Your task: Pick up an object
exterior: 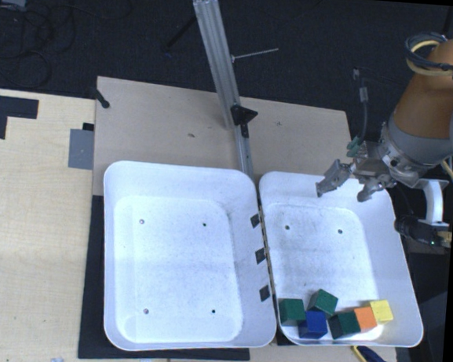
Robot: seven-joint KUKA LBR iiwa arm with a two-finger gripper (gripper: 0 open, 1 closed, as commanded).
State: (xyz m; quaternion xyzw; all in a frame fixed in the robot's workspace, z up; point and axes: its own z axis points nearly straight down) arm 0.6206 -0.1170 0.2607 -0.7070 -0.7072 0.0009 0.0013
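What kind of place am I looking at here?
Probably a robotics lab test bench: a robot arm with its end effector above two white bins, and small coloured blocks for grasping practice.

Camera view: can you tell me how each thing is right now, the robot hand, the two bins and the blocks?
Gripper: open, holding nothing, above the right bin's far edge.
Right bin: flat on the bench, blocks in its near corner.
Left bin: flat on the bench.
Blocks: loose, huddled together against the right bin's near wall.
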